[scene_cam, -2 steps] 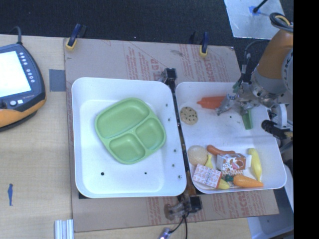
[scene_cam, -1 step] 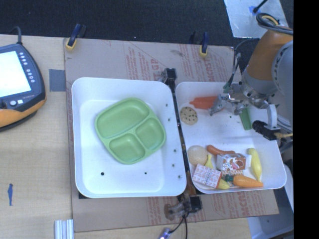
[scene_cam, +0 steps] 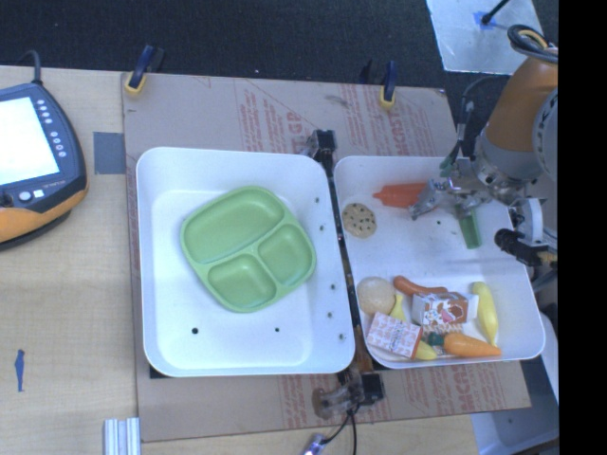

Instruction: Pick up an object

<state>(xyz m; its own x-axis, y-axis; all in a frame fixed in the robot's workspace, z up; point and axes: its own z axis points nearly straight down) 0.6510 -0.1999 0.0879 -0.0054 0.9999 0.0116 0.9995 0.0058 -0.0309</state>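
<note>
Two smooth white bins (scene_cam: 152,254); one holds a green three-compartment tray (scene_cam: 248,247).

Green divided plate (scene_cam: 248,247) in left bin (scene_cam: 152,254); teach pendant (scene_cam: 33,159) at bench's left edge.

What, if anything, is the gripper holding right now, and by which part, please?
It cannot be told: the gripper sits beside the orange-red toy in the right bin, with nothing visibly between its fingers.
</note>
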